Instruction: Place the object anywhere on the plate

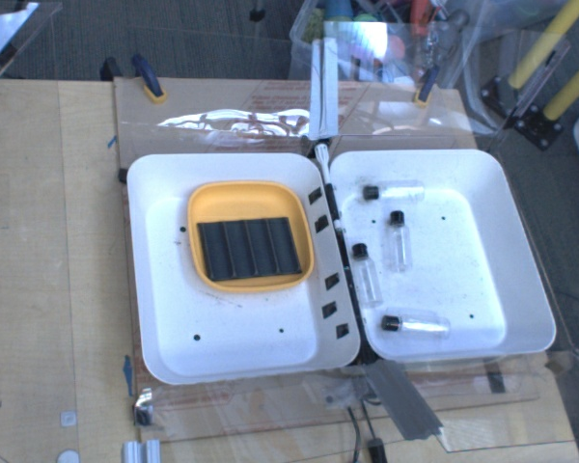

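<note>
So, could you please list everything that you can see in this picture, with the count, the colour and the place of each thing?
White bins: 2, side by side on the bench; left bin, right bin.
Plate: 1, yellow, square with rounded corners, in the left bin.
Ridged insert: 1, dark grey, lying on the plate.
Vials: 4, clear with black caps, in the right bin; near the far wall, middle, near the divider, near the front wall.
Clear box of mixed coloured items: 1, behind the bins.
Bench: 1, light wood.
</note>
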You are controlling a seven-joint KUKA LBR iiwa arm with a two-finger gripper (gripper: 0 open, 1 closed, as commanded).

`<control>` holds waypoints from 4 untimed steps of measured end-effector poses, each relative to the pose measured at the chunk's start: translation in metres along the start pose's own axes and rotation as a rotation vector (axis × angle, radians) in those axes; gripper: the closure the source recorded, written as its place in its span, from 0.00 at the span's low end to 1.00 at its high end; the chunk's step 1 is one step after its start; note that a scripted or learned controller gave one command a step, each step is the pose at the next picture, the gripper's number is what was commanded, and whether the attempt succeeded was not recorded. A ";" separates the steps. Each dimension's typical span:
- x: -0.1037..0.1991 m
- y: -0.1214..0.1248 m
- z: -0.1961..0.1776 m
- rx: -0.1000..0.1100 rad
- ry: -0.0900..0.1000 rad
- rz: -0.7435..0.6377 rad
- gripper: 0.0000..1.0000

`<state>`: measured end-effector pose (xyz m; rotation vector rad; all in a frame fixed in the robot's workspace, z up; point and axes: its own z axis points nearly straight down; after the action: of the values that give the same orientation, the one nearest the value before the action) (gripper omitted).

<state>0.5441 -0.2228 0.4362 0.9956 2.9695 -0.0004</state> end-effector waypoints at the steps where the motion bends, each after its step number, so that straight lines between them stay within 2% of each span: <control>1: -0.017 0.013 0.000 -0.001 0.000 -0.256 1.00; 2: -0.031 0.024 0.000 -0.002 -0.001 -0.543 1.00; 4: -0.069 0.054 0.000 -0.004 -0.003 -1.318 1.00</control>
<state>0.6318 -0.2218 0.4367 -1.0312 2.9557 -0.0053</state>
